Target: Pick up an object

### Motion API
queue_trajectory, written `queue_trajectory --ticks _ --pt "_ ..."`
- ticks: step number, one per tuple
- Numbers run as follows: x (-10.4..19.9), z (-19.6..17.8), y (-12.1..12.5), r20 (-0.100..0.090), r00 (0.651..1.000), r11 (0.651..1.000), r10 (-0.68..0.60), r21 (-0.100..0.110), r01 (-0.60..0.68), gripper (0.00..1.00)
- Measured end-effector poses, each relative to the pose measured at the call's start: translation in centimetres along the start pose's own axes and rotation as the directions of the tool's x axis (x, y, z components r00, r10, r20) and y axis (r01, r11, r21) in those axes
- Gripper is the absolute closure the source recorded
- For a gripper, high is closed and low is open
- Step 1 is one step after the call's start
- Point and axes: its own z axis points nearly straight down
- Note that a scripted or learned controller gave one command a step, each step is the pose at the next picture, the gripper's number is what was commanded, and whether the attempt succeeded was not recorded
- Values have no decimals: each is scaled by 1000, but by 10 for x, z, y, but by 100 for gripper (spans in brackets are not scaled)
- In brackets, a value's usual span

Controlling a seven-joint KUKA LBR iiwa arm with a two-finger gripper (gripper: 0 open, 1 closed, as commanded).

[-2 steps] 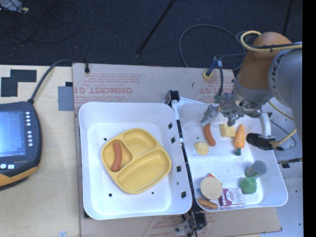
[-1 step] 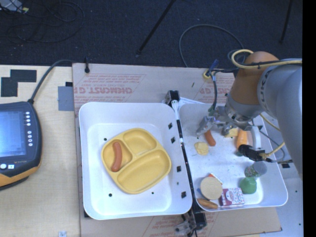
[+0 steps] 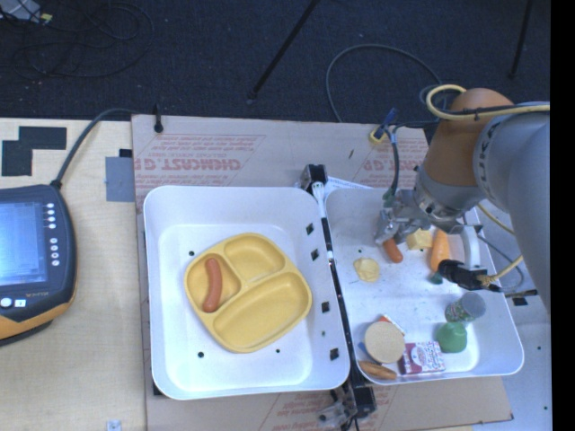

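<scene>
The grey arm with an orange band (image 3: 467, 151) reaches into the right white bin (image 3: 503, 353). The left white bin (image 3: 171, 330) holds a yellow divided plastic plate (image 3: 260, 308) with a reddish sausage (image 3: 213, 285). The claw (image 3: 393, 230) hangs just above a small orange-red carrot-like piece (image 3: 393, 251); whether it is apart or together cannot be told.

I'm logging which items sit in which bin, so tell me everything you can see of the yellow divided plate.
The yellow divided plate lies flat in the left white bin, turned at an angle to the bin's sides. It looks like smooth, slightly glossy plastic with rounded corners and raised ridges splitting it into three compartments: two smaller ones toward the far side and one large one nearer the camera. A reddish sausage lies in the left small compartment. The gripper is over the other bin, apart from it.
</scene>
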Motion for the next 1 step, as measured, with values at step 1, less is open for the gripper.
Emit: queue_trajectory --ticks 1 --pt "67 -96 -35 -2 1000 1000 -10 -8 9 100"
